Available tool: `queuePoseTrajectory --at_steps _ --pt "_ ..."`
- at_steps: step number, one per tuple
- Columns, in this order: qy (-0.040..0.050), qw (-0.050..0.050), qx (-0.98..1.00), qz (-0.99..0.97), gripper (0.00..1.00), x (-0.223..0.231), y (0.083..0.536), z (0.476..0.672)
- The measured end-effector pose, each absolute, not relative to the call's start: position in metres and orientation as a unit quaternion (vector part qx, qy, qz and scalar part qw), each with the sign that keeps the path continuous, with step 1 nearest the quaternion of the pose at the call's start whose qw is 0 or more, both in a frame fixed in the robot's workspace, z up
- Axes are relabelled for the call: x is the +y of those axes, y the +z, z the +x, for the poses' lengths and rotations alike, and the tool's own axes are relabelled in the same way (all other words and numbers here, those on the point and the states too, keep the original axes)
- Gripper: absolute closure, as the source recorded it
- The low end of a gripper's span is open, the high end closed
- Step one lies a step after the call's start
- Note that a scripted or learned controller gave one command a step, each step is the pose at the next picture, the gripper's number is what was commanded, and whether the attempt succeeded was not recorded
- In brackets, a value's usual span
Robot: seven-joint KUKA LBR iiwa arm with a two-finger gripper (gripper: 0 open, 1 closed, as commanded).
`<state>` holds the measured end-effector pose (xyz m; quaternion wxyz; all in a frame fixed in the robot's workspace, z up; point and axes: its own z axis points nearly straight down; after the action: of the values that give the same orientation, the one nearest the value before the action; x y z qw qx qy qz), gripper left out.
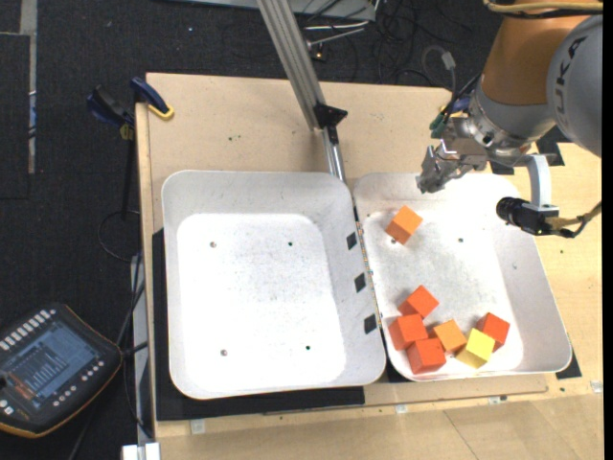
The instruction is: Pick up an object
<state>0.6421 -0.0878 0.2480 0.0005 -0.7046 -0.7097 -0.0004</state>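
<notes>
Nearest, at the lower left corner, a grey handheld control pendant point(43, 367) with a lit screen lies on the dark floor, partly cut off by the edge. Beyond it the pale wooden bench point(239, 113) carries two shallow white bins with rounded corners and speckled, scuffed floors. The left bin point(192, 199) is the wider one. The right bin point(536, 295) holds six small matte cubes. Five of them crowd together near its front edge: a red-orange cube point(426, 355), another red-orange cube point(409, 330), a third red-orange cube point(420, 303), an orange cube point(449, 334), a yellow cube point(479, 345), with a red cube point(494, 328) just beside the yellow one; several touch, so their edges are hard to separate. A lone orange cube point(404, 224) sits tilted, well apart, toward the bin's back.

Farther back, the gripper point(436, 178) hangs above the bin's rear rim, near that lone cube but not touching it. Its fingers are a dark blur, and I cannot tell whether they are parted or closed. Behind stand a slanted metal rail point(292, 46) and a blue clamp point(129, 103).
</notes>
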Motion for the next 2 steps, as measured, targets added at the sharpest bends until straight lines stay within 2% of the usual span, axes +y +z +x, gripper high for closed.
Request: queuePoseTrajectory --at_steps 1,2 --pt "-0.0005 0.001 -0.71 -0.704 1.0 -0.035 0.249 0.634" --pt "-0.0004 0.001 -0.71 -0.704 1.0 0.028 0.239 0.64"
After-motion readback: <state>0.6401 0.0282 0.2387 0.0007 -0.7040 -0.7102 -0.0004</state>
